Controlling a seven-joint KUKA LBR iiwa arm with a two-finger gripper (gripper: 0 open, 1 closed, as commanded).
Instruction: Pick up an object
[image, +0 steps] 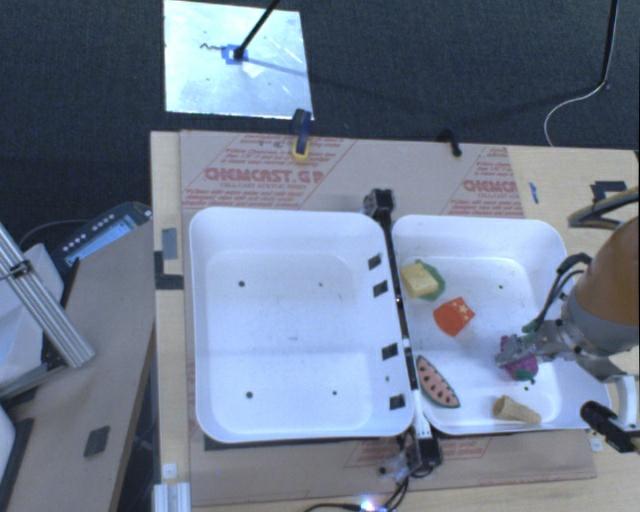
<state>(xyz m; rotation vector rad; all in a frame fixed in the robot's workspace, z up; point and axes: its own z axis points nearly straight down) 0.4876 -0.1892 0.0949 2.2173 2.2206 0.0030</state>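
Down low, the hand (520, 358) meets a knobbly purple lump (522, 368); grip unclear.

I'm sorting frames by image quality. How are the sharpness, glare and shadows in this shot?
Camera view: soft overall, small toys lack crisp edges; the shiny silver sheet at the top shows washed-out glare; both shallow white plastic bins are evenly lit with faint shadows; the pincer over a purple object is too blurred to read.
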